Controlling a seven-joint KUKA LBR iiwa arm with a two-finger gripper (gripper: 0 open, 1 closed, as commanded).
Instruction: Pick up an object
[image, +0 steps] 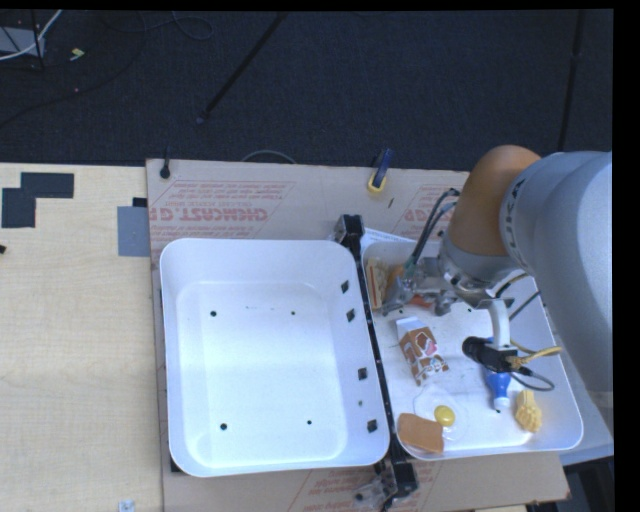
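With the tool (420, 290) low in the right bin (560, 425), its grip state impossible to tell, centre it over the patterned packet (421, 353) just below and descend vertically, clear of the divider (365, 330).

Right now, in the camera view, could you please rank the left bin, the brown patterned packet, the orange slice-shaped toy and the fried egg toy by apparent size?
1. Left bin, by far the largest.
2. Brown patterned packet and orange slice-shaped toy: these look about alike, so I won't rank them.
3. Fried egg toy: its white blends into the right bin, so its size is uncertain.
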